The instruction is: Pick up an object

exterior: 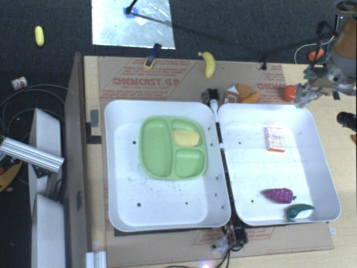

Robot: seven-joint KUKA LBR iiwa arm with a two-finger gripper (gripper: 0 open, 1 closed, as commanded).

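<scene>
Up at the far right corner, the hand hangs just beyond the back rim of the right bin; how far it is open cannot be told, and nothing is seen in its grasp. Inside that bin lie three things, well apart. A small box, white with a red-orange pattern, lies flat toward the back. Near the front sits a bunch of purple grapes, knobbly and oval. Just beside it, at the front rim, is a dark green, tapered object. The left bin carries a light green divided plate, with a pale yellow piece in its upper right compartment.
</scene>
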